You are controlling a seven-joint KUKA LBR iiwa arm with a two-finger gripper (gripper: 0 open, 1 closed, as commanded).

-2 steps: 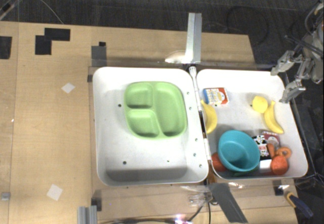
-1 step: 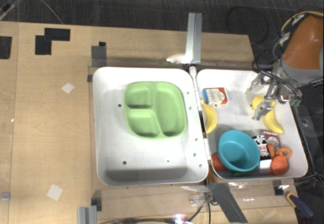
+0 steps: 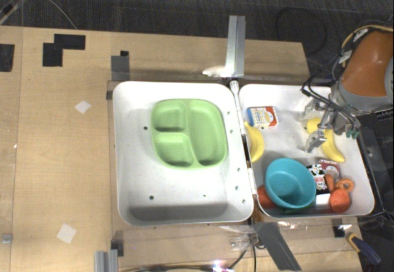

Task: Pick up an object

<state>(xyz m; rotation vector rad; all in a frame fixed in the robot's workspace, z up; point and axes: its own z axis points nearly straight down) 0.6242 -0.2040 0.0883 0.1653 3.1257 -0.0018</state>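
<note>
My two-finger gripper (image 3: 321, 131) hangs over the far right part of the right shallow white plastic bin (image 3: 280, 97), its metal fingers (image 3: 316, 139) pointing down and spread apart, with nothing between them. Just below and beside them lies a curved yellow banana (image 3: 333, 148), touching or nearly touching the fingertips; I cannot tell which.

Around it the right bin is crowded. A second yellow banana (image 3: 255, 141) lies along the bin's left wall. A small white carton with a red-and-blue label (image 3: 263, 117) sits near the far left corner; its print is too small to read. A round teal plastic bowl (image 3: 290, 183) stands open-side-up toward the near edge, partly covering a red rounded thing (image 3: 263, 196) at the near left corner. To the bowl's right lie a small black-and-white patterned packet (image 3: 319, 176) and an orange toy-like piece (image 3: 340, 196) in the near right corner.

The left shallow white bin (image 3: 132, 160) carries a pale green divided plastic tray (image 3: 188, 132) with three compartments, set toward its far edge.
</note>
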